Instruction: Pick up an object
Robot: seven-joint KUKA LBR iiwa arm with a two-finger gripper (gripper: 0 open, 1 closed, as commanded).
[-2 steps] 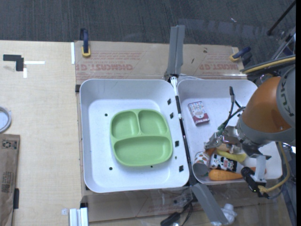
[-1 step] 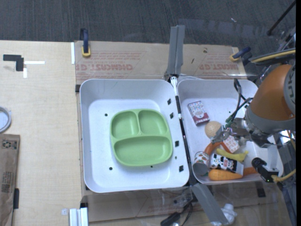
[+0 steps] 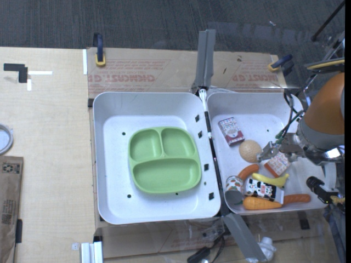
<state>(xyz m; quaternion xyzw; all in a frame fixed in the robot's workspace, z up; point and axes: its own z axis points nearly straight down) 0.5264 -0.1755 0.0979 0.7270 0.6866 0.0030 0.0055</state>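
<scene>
While the camera looked down at a slant, the nearest edge of the bench (image 3: 44, 212) lay at 6 o'clock, pale wood on the left, with a brown paper bag (image 3: 10, 201) at 8 o'clock and a roll of tape (image 3: 3, 140) just above it. Brown cardboard (image 3: 142, 70) lay under the two bins and showed beyond them toward 12 o'clock, held by a blue-and-yellow clamp (image 3: 98, 51) at 11 o'clock and another clamp (image 3: 281, 63) at 1 o'clock. Beyond the bench, dark grey carpet (image 3: 164, 10) filled the far part of the scene.

Left bin (image 3: 101, 147): it held a green divided plate (image 3: 164, 160), lying flat near its centre.

Right bin (image 3: 219, 106): its contents were clustered toward 4 o'clock. Nearest the camera lay an orange carrot (image 3: 260, 204), with a black-and-white patterned carton (image 3: 260, 189) touching it just above. A yellow banana (image 3: 270, 178) lay beyond the carton, and a second orange piece (image 3: 298, 199) lay to the carrot's right. A beige egg-shaped object (image 3: 250, 150) sat near the bin's middle, and a small red-and-white carton (image 3: 231, 131) lay apart from the rest, toward 12 o'clock.

The arm (image 3: 326, 114) entered from 3 o'clock. The gripper (image 3: 272, 151) was lowered into the right bin, just right of the beige object and directly over a small pink-and-white packet (image 3: 278, 163). The fingertips were close to the packet; contact could not be confirmed. How far the jaws stood apart could not be told, and no object was visibly held between them.
</scene>
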